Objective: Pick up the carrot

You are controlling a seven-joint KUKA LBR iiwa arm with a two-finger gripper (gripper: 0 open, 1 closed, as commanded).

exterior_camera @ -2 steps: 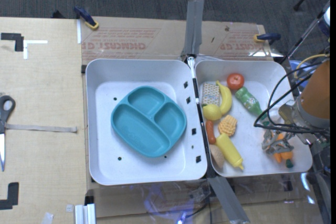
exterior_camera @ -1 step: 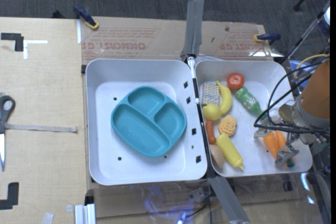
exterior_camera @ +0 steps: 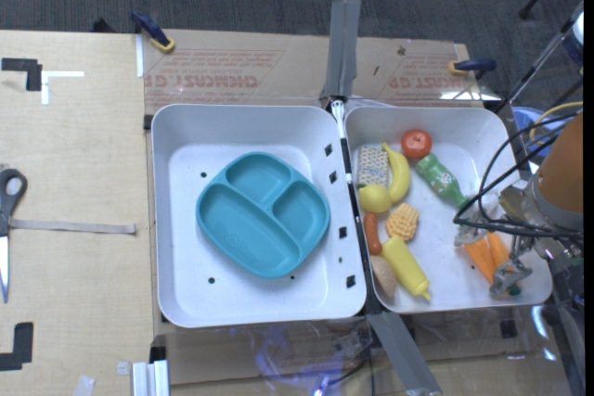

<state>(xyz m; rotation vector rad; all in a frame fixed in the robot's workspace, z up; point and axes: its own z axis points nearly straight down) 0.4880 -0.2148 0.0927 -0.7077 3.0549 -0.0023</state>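
The carrot [exterior_camera: 483,253] is an orange wedge lying near the front right corner of the right bin [exterior_camera: 436,118]. My gripper [exterior_camera: 506,276] hangs low over that corner, just right of the carrot and touching or nearly touching it. Cables and the wrist cover the carrot's right end, so I cannot see whether it sits inside the gripper. The arm's orange band [exterior_camera: 566,173] shows above it at the right edge.
Left of the carrot lie a yellow bottle [exterior_camera: 406,264], a corn piece [exterior_camera: 402,221], an orange-red sausage [exterior_camera: 372,232], a banana [exterior_camera: 399,173], a green vegetable [exterior_camera: 439,178] and a tomato [exterior_camera: 417,142]. The left bin [exterior_camera: 176,199] holds a blue divided plate [exterior_camera: 264,213].
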